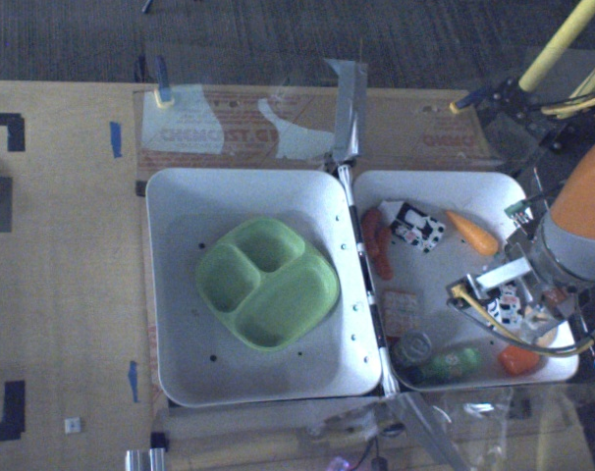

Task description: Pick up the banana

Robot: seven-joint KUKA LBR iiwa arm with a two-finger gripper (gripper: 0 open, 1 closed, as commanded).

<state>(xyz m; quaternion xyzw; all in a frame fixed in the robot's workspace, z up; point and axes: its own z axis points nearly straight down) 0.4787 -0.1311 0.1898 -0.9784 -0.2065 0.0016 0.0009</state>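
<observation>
My gripper (502, 304) hangs low over the right side of the right bin (427, 186), with the grey wrist and orange band above it at the view's right edge. Right under it lies a small blue, white and yellow item (505, 309), partly covered. A thin yellow curve (521, 336) runs beneath the gripper toward the bin's front right; I cannot tell whether it is the banana. Nothing is visibly held.
The right bin also holds a red sausage shape (376, 239), a black-and-white toy (417, 227), an orange carrot (472, 232), a tan card (401, 308), a can (412, 346), a green bottle (453, 362) and a red-orange fruit (519, 360). A green divided plate (268, 283) sits in the left bin (180, 361).
</observation>
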